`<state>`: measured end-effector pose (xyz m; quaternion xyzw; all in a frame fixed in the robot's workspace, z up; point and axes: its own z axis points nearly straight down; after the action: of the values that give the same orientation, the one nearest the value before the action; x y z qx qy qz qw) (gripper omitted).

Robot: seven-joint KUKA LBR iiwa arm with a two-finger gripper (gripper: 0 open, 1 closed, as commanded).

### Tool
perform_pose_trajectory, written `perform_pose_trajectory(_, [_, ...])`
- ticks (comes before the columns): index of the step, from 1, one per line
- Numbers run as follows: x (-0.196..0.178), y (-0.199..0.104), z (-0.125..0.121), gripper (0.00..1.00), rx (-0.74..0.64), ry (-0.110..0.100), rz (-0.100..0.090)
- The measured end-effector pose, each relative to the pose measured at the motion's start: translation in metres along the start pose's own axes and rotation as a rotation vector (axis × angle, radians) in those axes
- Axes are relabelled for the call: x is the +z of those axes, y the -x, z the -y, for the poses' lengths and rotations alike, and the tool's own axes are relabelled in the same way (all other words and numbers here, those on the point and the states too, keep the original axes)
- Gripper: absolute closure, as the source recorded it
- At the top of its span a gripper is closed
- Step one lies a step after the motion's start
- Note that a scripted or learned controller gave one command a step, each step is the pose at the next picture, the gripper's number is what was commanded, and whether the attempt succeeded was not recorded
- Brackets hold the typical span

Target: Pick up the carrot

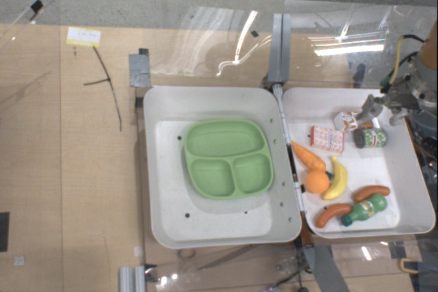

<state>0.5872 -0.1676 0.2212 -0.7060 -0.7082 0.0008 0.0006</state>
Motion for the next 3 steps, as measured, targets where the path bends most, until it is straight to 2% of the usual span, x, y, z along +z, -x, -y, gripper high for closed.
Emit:
perform_pose_trajectory(1, [0.034,-0.083,0.055,0.00,0.004,-0.002,0.000])
perform_pose_trajectory(2, [0.133,-0.050,0.042,0.00,-0.342,0.002,0.000])
perform_pose_trajectory(3, [0.032,-0.166,-0.010,0.00,-0.242,0.003,0.000])
